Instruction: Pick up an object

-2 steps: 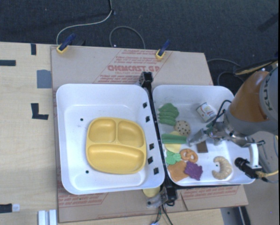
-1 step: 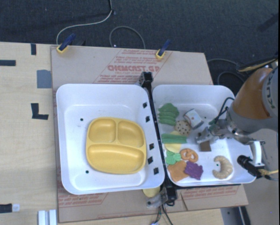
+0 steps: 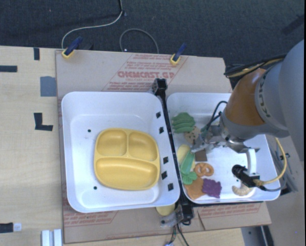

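- Two white bins side by side on a cardboard sheet (image 3: pixel 143 76) over the counter (image 3: pixel 20 137).
- Left bin (image 3: pixel 73 111): yellow divided tray (image 3: pixel 126 159) lying flat near its middle.
- Right bin (image 3: pixel 265 160): toy foods crowded against the wall shared with the left bin: green leafy piece (image 3: pixel 183 122), pretzel (image 3: pixel 203 169), purple piece (image 3: pixel 212 188).
- Arm (image 3: pixel 255 104) over the right bin; hand (image 3: pixel 201 145) low, just beside the pretzel. Fingers unclear.

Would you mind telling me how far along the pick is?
Done: the arm has reached the right bin. In hand: the gripper sits low among the toys, beside the green piece. Left: nothing visibly held or lifted; the yellow tray lies in the left bin.
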You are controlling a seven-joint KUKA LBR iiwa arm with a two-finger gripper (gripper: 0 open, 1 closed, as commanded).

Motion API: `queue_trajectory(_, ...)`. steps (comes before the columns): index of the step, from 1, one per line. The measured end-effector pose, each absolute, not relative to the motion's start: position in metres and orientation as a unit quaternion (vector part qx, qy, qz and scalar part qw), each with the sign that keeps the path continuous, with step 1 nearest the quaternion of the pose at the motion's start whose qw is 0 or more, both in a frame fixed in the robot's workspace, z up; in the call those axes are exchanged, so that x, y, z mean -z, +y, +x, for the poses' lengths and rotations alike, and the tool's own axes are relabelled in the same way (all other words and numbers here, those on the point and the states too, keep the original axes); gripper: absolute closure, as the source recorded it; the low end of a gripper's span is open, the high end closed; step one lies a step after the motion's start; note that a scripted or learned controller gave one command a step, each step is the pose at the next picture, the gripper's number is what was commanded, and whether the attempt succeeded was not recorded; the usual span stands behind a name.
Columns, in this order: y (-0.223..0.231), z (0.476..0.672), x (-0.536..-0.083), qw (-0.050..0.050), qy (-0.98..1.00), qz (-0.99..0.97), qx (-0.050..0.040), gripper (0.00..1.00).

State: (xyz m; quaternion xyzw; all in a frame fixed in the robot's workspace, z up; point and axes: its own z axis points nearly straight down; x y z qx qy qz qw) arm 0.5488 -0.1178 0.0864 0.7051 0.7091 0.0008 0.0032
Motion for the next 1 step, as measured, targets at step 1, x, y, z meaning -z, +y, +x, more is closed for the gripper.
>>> queue_trajectory(1,-0.0469,0.6006,-0.1905,0.003,0.71,0.704,-0.0036,1.0)
